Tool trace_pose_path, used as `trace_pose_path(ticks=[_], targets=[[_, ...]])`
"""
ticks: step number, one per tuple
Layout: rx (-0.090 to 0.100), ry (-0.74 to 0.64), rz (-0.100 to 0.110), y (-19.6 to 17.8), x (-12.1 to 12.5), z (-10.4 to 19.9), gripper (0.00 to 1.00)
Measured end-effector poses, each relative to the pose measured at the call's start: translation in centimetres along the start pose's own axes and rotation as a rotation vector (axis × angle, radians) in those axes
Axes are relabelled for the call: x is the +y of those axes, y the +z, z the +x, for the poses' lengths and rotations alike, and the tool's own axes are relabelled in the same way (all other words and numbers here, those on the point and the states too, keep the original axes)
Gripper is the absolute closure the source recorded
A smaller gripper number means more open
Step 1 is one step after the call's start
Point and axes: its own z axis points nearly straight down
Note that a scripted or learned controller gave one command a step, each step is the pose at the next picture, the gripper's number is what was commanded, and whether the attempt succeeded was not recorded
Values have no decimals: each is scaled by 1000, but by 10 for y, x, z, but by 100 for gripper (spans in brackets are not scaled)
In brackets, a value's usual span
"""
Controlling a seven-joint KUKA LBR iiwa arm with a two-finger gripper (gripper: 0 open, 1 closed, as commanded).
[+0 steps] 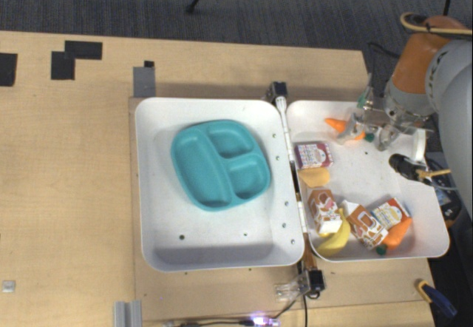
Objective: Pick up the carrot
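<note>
A small orange carrot (336, 125) lies near the back of the right bin (436, 244), its tip pointing left. My gripper (369, 131) hangs low directly to its right, over the carrot's other end, which is hidden under it. A second, larger carrot (399, 232) with a green top lies at the front right of the same bin, well apart from the gripper.
The right bin also holds several snack packets (312, 153), a yellow block (315, 177) and a banana (335, 238). A teal divided plate (220, 163) sits in the left bin (155, 244). A metal rail (290, 163) separates the bins.
</note>
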Motion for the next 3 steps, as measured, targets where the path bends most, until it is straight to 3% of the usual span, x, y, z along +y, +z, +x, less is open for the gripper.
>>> trace_pose_path(ticks=[1, 2, 3], targets=[[2, 135, 10, 0, -1, -4, 0], [-17, 250, 5, 0, -6, 13, 0], [-10, 243, -20, -14, -1, 17, 100]])
